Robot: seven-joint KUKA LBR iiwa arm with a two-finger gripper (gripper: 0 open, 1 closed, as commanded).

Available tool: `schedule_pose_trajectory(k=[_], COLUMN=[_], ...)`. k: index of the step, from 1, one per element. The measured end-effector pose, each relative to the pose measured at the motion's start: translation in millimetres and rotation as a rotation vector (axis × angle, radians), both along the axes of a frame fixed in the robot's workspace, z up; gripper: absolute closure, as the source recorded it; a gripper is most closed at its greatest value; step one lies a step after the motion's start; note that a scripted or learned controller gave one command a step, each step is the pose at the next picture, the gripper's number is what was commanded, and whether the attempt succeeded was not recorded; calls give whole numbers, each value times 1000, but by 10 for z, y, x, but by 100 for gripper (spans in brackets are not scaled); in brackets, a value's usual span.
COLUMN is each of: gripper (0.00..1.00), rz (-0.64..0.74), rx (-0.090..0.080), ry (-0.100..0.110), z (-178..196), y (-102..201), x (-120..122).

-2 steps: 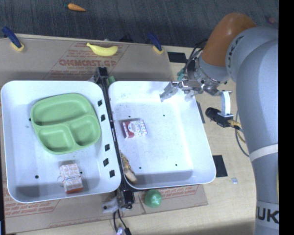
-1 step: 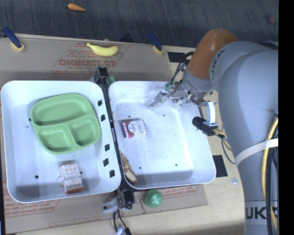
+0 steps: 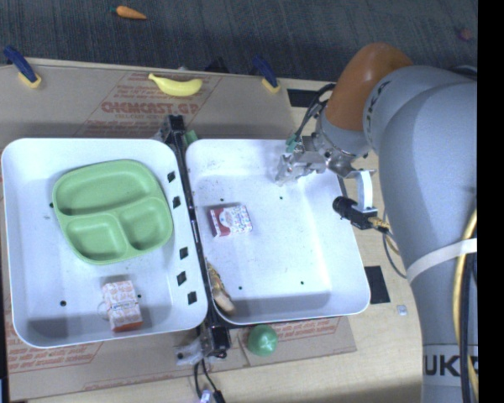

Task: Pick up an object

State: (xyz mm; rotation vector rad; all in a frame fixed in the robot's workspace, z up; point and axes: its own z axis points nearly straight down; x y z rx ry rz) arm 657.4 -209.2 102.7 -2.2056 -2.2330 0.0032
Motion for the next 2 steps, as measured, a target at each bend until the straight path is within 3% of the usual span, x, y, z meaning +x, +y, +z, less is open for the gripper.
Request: schedule_pose_trajectory(k=[1,2], gripper=[100,100], rz=[-5,-4], rx=[0,0], ry=[-3,0], z=[810,1076], y=[822,1539], x=[-360,-1136])
